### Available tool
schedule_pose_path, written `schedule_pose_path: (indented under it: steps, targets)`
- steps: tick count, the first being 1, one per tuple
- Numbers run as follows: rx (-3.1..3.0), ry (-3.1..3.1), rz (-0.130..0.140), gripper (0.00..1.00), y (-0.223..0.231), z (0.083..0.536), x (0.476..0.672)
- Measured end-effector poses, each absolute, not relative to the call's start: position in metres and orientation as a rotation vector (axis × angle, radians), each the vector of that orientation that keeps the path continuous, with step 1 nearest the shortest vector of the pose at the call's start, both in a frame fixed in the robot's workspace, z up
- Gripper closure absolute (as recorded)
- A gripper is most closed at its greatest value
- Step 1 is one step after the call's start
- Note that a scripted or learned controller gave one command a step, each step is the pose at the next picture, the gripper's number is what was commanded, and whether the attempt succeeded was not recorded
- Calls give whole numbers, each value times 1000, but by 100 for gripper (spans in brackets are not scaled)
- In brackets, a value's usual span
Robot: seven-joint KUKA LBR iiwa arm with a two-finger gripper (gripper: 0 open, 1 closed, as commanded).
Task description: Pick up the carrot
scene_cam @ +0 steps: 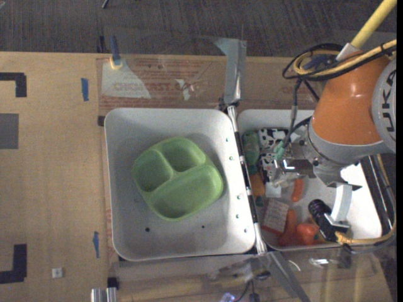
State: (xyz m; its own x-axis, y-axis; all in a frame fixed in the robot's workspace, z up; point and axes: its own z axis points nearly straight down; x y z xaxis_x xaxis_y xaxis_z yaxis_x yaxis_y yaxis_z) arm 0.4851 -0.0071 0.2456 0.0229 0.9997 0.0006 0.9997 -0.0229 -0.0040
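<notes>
A pale wooden counter (pixel 50 187), marked with black and blue tape, is seen below a strip of dark carpet (pixel 189 8) at the far edge. In the left bin (pixel 119 231) a green divided plate (pixel 177 178) is set. The right bin (pixel 371 222) is crowded with toy items. The carrot (pixel 297 190) is seen there, small and orange, just beside the gripper (pixel 284 168). Whether the fingers are released or clenched cannot be told. The arm (pixel 349 115) is extended above this bin.
</notes>
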Motion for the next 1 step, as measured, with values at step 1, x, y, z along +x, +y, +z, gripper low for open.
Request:
schedule_pose_path:
  steps: [1]
  targets:
    - [-2674,-1648,3,100,30,241,479]
